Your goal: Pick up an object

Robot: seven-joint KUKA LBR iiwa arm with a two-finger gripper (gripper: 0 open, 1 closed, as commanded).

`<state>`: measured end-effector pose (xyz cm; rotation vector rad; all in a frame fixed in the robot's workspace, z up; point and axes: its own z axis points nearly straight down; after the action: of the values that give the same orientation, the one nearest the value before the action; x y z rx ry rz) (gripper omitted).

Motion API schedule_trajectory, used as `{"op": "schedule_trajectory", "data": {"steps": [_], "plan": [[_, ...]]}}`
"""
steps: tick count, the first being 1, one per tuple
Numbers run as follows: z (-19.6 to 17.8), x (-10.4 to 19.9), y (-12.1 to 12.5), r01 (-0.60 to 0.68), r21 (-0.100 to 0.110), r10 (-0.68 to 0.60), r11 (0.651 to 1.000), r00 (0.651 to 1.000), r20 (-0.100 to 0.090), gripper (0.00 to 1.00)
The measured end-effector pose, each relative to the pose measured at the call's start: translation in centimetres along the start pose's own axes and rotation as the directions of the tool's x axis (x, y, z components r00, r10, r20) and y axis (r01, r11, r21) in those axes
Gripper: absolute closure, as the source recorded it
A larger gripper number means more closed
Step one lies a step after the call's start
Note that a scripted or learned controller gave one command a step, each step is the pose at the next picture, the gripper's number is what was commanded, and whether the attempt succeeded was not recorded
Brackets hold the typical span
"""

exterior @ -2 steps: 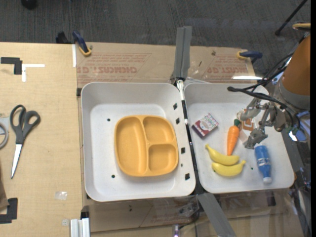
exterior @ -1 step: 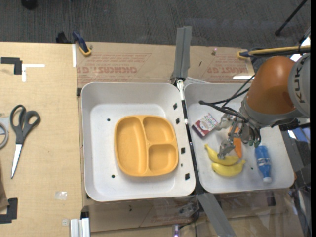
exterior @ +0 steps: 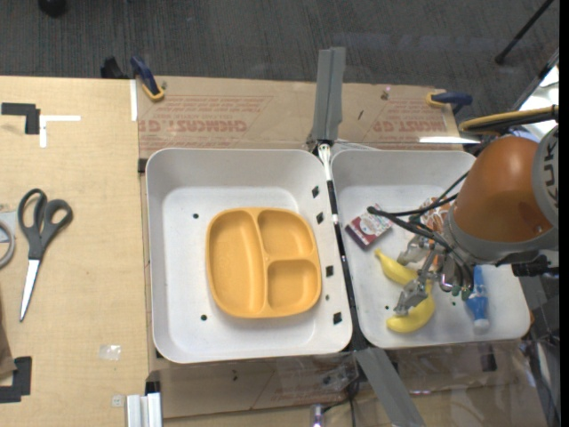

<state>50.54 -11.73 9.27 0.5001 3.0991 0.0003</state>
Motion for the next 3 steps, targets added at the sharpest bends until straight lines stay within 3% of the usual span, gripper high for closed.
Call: {"op": "schedule_trajectory", "data": {"steps": [1,2,3], "plan": [[-1.0,-0.2,0.1,0.004,0.001,-0.004,1.0,1.0,0.004,1.0],[-10.7,1.5,-3.7,0.336,0.001,-0.336,0.942,0.942,0.002,1.0],[-18.1,-1.8,4.9,0.328,-0.001,-0.328,0.945,0.945,0.001,1.0]]}}
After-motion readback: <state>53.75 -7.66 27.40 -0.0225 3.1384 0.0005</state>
